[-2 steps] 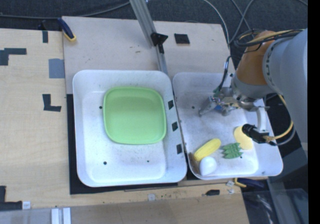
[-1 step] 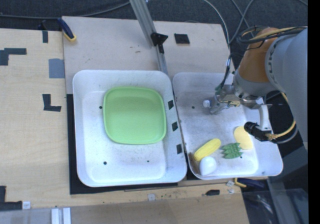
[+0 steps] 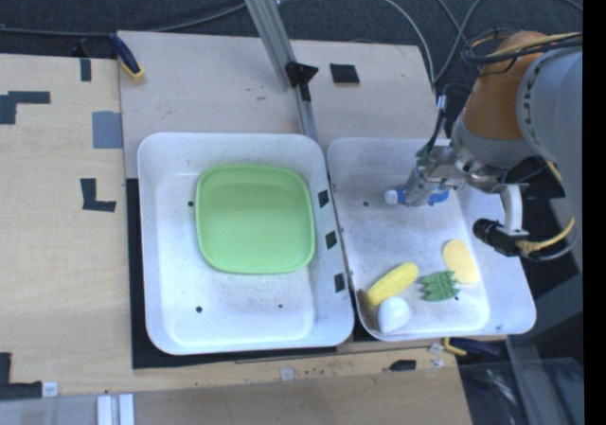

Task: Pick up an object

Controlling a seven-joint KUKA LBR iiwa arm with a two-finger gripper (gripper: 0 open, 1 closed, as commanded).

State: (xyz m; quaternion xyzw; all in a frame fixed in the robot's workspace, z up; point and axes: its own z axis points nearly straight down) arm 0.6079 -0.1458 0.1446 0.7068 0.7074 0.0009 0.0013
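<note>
End effector (image 3: 423,188) over right bin (image 3: 502,314), no legible writing

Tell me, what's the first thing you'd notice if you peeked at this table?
The big light-green square plate jumps out first, lying flat in the middle of the left bin. Next comes the grey and orange robot arm reaching in from the right, its gripper down in the right bin. Near that bin's front sit a yellow corn cob, a white ball, a green leafy toy and a yellow piece.
</note>
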